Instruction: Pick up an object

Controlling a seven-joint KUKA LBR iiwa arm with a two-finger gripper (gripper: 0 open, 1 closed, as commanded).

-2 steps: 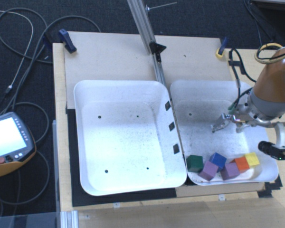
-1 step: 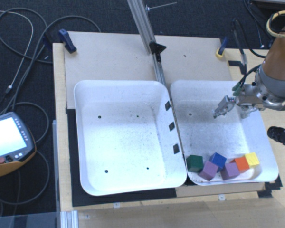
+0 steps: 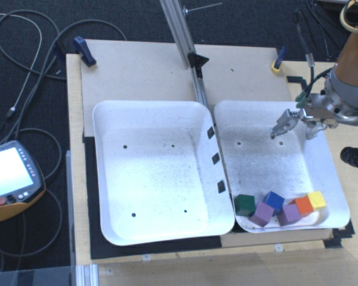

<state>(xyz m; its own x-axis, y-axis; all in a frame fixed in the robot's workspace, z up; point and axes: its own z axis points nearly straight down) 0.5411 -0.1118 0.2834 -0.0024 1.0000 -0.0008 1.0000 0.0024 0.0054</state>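
Several small cubes lie along the near edge of the right bin: a green cube, a purple cube, a blue cube, a second purple cube, an orange cube and a yellow cube. My gripper hangs over the far right part of that bin, well above and behind the cubes. Its two fingers are spread apart with nothing between them.
The left bin sits beside the right one, with black clips on the shared wall. A slanted metal rail crosses the bench at the back. Clamps sit at the board's far corners. A teach pendant lies on the floor at the left.
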